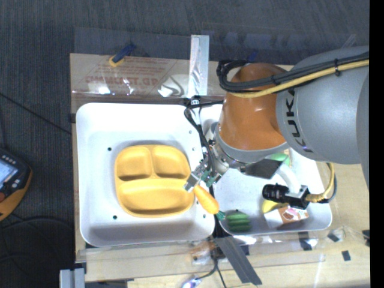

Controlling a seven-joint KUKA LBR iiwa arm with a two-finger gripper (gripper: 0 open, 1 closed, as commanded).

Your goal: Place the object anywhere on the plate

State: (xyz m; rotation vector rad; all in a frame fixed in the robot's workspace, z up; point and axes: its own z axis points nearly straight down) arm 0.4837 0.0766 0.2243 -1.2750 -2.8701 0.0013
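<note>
Nearest the camera, along the lower rim of the right bin (324, 224), lie a green vegetable-like item (238, 221) and, further right from the plate, a small red-and-white packet (293, 215) with a yellow piece beside it. A black fitting (282, 192) sits just above these.

The object, an orange carrot-shaped piece (206, 201), lies at the dividing wall between the two bins, just off the lower right corner of the plate (151, 180). Its long axis runs on a slant, upper end toward the plate, lower end toward the green item. The tool (201, 177) sits directly above the upper end of the object, touching or nearly so. Whether it is open or closed on the object cannot be determined; the wrist and cabling obscure the tip.

The plate, yellow with three compartments, rests in the middle of the left bin (96, 155). Its nearest corner is immediately left of the tool.

Judgement: the object is not on the plate. The plate lies to the left of the object, and the required move is a short carry leftward over the dividing wall. If the grip is not secure, the object may catch on that wall or drop short.

Beyond the bins, on the counter (81, 71), lies a clear plastic bag (129, 77).
</note>
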